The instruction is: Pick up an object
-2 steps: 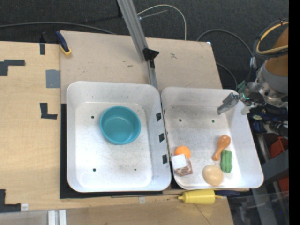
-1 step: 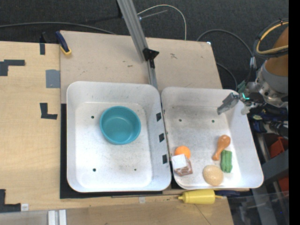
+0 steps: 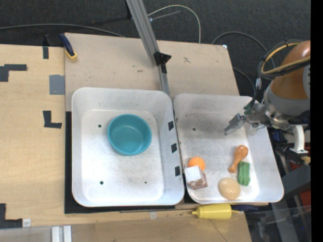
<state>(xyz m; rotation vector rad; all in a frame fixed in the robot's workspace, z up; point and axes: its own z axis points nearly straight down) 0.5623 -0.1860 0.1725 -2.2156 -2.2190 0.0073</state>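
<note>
Gripper (image 3: 236, 126) is seen spread and empty over the right bin (image 3: 212, 105); the orange drumstick toy (image 3: 238, 157) lies just below it, its long axis slanted toward the gripper.

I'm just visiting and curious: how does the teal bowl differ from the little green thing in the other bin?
The teal bowl is round, hollow and far larger; the green piece is small, narrow and solid-looking. The bowl sits alone in the left bin; the green piece lies in the right bin among other small items, touching an orange drumstick-shaped toy. Both rest untouched.
</note>
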